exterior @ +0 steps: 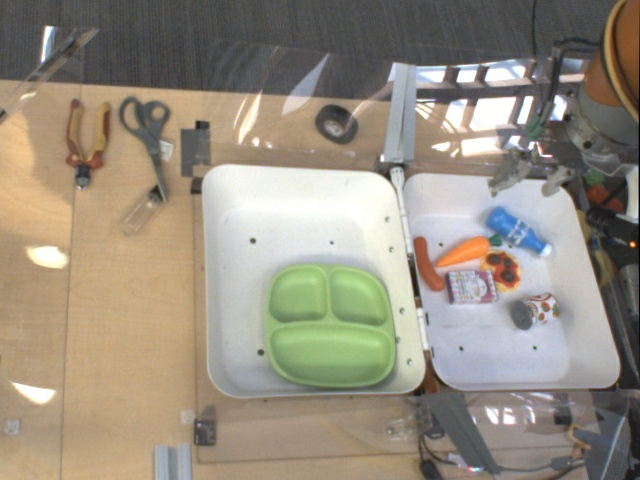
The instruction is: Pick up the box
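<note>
The box [471,287], small and pinkish with a printed face, lies flat near the middle of the right bin [590,363]. A red sausage [428,264] lies just to its left. An orange carrot [464,251] sits just above it, and a pizza slice toy [503,267] touches or nearly touches its upper right corner. A blue bottle [517,230] lies further up and to the right, and a small can [535,311] lies below and right of the box.

The gripper [530,173] hangs at the upper edge of the right bin, above its far rim, with its two fingers spread apart and nothing between them. The box lies well apart from it, down and to the left in the view, with the bottle and the carrot between the two.

The left bin [240,218] holds a green divided plate [329,325]. On the bench [100,298] to the left lie pliers [84,140] and scissors [150,133], and a roll of tape [336,122] sits behind the bins.
</note>
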`<action>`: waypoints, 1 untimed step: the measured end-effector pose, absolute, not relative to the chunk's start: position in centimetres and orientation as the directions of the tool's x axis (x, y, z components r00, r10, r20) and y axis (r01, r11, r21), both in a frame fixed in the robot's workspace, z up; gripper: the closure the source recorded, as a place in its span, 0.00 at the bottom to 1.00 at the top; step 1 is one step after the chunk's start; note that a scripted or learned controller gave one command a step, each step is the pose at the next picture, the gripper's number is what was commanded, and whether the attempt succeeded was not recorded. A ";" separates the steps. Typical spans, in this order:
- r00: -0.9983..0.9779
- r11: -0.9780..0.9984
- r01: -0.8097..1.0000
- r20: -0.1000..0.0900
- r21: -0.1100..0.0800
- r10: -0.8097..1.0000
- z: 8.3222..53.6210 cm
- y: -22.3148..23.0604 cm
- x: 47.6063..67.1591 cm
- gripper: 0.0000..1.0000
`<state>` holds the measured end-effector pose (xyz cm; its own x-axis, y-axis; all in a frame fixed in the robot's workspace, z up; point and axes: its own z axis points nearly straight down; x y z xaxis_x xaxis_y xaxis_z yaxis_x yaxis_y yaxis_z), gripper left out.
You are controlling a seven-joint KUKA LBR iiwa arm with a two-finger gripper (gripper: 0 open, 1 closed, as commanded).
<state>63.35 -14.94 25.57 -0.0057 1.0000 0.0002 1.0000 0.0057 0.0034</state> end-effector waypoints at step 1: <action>-0.132 0.132 0.991 0.000 0.003 0.991 14.5 -9.6 62.0 0.00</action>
